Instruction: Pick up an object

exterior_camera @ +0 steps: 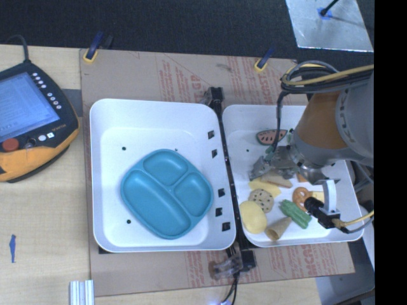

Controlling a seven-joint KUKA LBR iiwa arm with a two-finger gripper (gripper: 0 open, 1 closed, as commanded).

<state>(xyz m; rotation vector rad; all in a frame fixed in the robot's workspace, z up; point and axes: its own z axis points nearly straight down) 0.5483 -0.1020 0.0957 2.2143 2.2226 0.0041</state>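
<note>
The arm (331, 122) bends down into the right bin (238, 122); tool (275, 162) among toy food, grip state unclear.

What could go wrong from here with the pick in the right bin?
1. The toy foods are packed close: the cookie, yellow lemon, cone and green pickle lie touching or nearly so, so a grasp may nudge or catch a neighbour.
2. The hand sits low over the pile near the watermelon slice, and the arm hides what lies beneath it, so the target may be off-centre.
3. The items lie near the right bin wall; fingers could strike it.
</note>
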